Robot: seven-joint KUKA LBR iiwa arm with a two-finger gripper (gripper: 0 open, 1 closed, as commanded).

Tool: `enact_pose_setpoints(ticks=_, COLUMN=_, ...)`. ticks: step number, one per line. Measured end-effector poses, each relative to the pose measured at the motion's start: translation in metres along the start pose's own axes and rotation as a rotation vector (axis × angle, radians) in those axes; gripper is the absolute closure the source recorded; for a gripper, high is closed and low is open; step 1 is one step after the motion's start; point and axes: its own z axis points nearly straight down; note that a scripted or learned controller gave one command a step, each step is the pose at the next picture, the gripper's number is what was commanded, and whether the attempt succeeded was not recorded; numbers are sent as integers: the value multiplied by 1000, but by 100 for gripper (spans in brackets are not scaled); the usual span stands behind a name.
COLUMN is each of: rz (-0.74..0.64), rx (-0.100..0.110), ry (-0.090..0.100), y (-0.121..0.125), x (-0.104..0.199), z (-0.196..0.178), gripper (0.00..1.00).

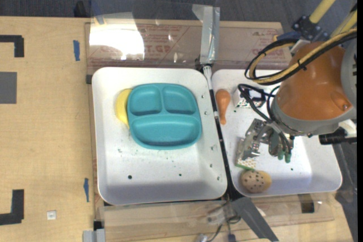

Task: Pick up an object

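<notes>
Though tool (266,143) grip state unclear, speckled cookie (254,180) just below it, right bin (323,178).

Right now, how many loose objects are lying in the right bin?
2: an orange carrot by the bin's left wall and a speckled tan cookie near its front edge. The gripper and arm may hide others.

Left of the gripper (266,141), a teal plate (164,115) covers something yellow (121,106) in a white bin (113,178). Nearer lies an orange carrot (223,103); below, a tan dark-speckled ball (255,181).
</notes>
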Motion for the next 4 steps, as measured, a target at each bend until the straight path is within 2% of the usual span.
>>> enact_pose_setpoints(ticks=1, rz=-132, rx=-1, ry=-9, y=-64, x=-19, z=79, gripper=100)
enact_pose_setpoints(ticks=2, rz=-353, rx=2, ry=-14, y=-111, x=-36, z=96, gripper=100)
enact_pose_setpoints(ticks=3, rz=-321, rx=4, ry=-16, y=-164, x=-54, z=-91, gripper=100)
enact_pose_setpoints(ticks=4, rz=-1028, rx=-2, ry=-2, y=-182, x=-60, z=-1, gripper=100)
